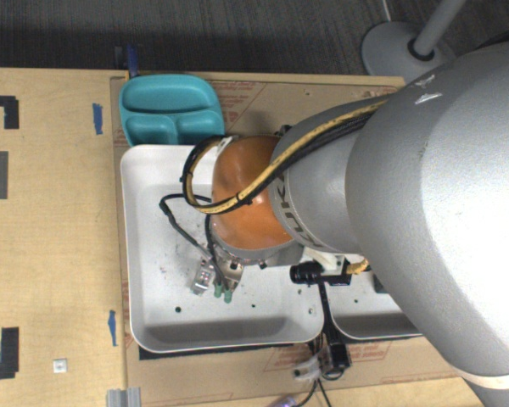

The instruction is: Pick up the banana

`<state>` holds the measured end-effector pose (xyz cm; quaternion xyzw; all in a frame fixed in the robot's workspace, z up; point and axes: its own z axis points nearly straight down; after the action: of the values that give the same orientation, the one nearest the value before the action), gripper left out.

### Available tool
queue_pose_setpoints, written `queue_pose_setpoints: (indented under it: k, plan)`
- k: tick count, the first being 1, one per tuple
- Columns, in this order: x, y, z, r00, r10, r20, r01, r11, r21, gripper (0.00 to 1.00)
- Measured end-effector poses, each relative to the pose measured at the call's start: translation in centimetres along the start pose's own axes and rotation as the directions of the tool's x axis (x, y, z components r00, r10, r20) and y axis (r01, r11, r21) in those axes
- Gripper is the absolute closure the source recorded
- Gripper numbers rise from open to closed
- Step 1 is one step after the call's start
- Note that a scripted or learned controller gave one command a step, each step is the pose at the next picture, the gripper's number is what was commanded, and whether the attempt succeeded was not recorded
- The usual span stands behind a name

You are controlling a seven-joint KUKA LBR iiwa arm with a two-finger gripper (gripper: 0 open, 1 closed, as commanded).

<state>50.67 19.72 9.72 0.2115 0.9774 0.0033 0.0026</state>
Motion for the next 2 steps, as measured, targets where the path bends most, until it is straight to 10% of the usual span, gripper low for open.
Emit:
queue_pose_setpoints:
  k: [2]
  plan:
    - [-0.1, 0.2, -2.0, 1.000, 0.000, 0.005, 0.000, 1.000, -0.006, 1.00]
